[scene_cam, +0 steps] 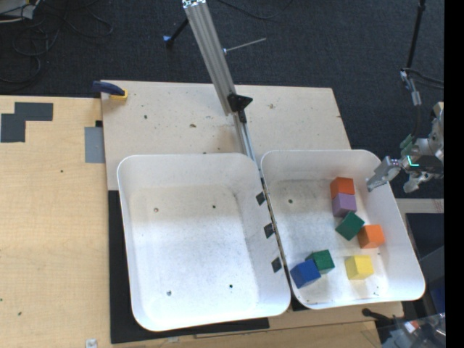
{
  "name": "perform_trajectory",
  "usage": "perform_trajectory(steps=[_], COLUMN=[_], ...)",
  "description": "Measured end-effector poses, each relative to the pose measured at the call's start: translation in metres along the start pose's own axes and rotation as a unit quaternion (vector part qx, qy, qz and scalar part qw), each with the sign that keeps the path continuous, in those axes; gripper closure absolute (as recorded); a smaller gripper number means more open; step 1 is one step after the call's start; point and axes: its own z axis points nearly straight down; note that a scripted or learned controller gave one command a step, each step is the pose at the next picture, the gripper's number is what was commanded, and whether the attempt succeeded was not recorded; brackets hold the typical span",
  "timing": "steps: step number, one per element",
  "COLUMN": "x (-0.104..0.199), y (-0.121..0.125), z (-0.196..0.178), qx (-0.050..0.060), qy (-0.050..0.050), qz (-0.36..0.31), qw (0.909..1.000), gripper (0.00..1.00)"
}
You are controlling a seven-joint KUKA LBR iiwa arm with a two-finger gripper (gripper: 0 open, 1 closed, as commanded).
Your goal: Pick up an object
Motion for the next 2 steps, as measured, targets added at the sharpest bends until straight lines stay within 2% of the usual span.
perform_trajectory(steps=[1, 2], x=[0.0, -0.004], y=[0.001, 0.002], z=[-0.002, 0.061], qx=[-0.002, 0.001], qy=[-0.001, 0.0], qz=[0.0, 0.001], qw=[1.0, 1.0], gripper=[0.0, 0.0])
